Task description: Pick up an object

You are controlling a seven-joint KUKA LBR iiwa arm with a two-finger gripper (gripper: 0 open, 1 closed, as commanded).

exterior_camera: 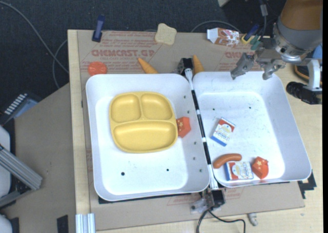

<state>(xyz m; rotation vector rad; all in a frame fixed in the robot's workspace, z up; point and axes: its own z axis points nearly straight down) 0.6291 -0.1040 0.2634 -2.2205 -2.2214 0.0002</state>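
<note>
Camera view: gripper [254, 68] hangs over the far edge of the right bin [287, 119], w/ its two fingers [241, 68] spread apart and nothing between them. It sits below the grey wrist and orange band of the arm [300, 11], which comes in from the far right.

Right bin holds four items. A small carton [223, 131], white/blue/red, lies near the bin's middle, a bit left. At the near side: a sausage [226, 160] at left, a box [240, 171] just beside it on the near side, and a red piece [260, 167] touching the box's right end. All four are well apart from the gripper, which is at the opposite, far side.

Left bin [102, 170] holds a yellow tray [143, 122] w/ three compartments: two small on the far side, one long on the near side. A red block [183, 126] sits just right of the tray, touching or nearly so; can't tell which.

On the bench [77, 124] beyond the bins: blue clip [98, 27] at far left, bread slice [165, 34] centre, red disc [96, 68] by the left bin's far-left corner, carrot [146, 66] at that bin's far edge, and another small carton [223, 36] far right, left of the wrist. A black clamp [186, 65] sits where the two bins meet at the far side.
</note>
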